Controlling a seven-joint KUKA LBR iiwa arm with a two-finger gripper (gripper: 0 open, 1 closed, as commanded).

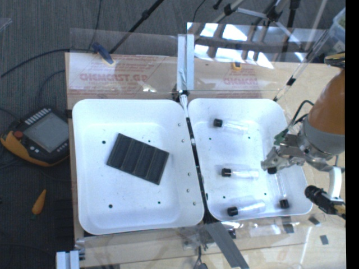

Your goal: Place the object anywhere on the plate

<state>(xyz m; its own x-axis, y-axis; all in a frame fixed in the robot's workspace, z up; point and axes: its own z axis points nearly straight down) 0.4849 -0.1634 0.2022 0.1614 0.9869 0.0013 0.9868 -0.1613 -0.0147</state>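
A dark grey ribbed plate (138, 158) lies flat in the left bin (90, 206), turned slightly. Several clear tubes with black caps lie in the right bin (261, 108): one at the back (231, 125), one in the middle (242, 174), one at the front (248, 208), and one along the right wall (282, 194). My gripper (274, 165) hangs low over the right side of that bin, just above the wall-side tube. A small black cap (272, 171) shows right at its tip; whether it is held is unclear.
A raised rim (193, 150) divides the two bins. Clear acrylic panels (185, 66) stand behind them. A teach pendant (42, 136) and an orange tool (38, 202) lie on the floor to the left.
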